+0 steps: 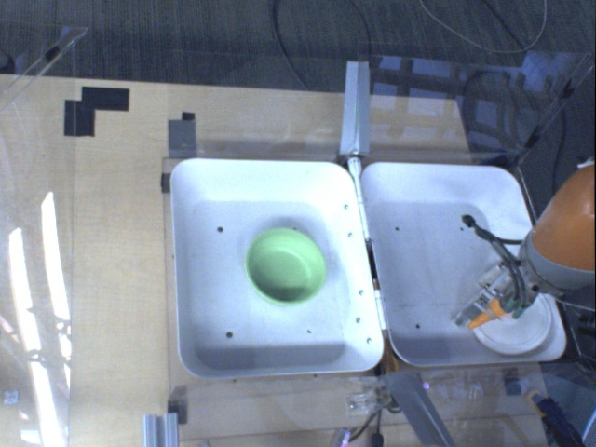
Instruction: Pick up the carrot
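**Arm low over the right bin, carrot at its tip**

Camera view: the arm (568,236) enters from the right edge, its orange band and grey wrist cut off by the frame so that just the lower part shows. It leans down and to the left into the right bin (419,250), with dark cables trailing along its upper side. The jaws (486,307) sit low in the near right corner of that bin, just left of a white round disc (512,333) lying on the bin floor. A small orange piece, the carrot (482,319), shows right at the tip of the jaws, touching or just beneath them. The metal parts there are small and blurred, so I cannot tell how far the jaws are parted, nor whether the carrot is gripped or merely lying under them. The left bin (205,250), left of the right bin across the divider, carries a green bowl (286,264) near its middle. Both bins rest on the pale wooden bench (102,277).
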### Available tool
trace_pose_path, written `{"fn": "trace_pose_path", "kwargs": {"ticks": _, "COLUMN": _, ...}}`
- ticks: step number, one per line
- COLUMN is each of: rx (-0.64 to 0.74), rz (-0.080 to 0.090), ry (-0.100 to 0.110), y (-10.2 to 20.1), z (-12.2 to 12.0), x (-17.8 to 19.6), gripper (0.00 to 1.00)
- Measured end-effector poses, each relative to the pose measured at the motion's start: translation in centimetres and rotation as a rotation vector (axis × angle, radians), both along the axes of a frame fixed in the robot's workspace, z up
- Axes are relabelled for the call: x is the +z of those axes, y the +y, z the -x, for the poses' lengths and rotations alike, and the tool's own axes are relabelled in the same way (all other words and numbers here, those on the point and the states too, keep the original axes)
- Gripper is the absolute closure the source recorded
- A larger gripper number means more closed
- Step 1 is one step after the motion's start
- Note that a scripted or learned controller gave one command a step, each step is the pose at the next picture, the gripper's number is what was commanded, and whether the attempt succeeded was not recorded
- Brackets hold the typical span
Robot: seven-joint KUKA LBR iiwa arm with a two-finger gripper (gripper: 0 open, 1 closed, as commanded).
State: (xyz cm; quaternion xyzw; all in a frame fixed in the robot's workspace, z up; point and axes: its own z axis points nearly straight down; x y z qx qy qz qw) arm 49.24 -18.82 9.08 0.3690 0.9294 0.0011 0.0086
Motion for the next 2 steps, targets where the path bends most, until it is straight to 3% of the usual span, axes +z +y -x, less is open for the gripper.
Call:
{"fn": "trace_pose_path", "kwargs": {"ticks": 1, "rx": 0.002, "rz": 0.002, "ry": -0.012, "y": 0.1, "z": -0.4, "x": 1.4, "gripper": 1.0}}
{"fn": "trace_pose_path", "kwargs": {"ticks": 2, "rx": 0.067, "rz": -0.002, "ry": 0.006, "y": 7.0, "z": -0.9, "x": 6.9, "gripper": 1.0}}
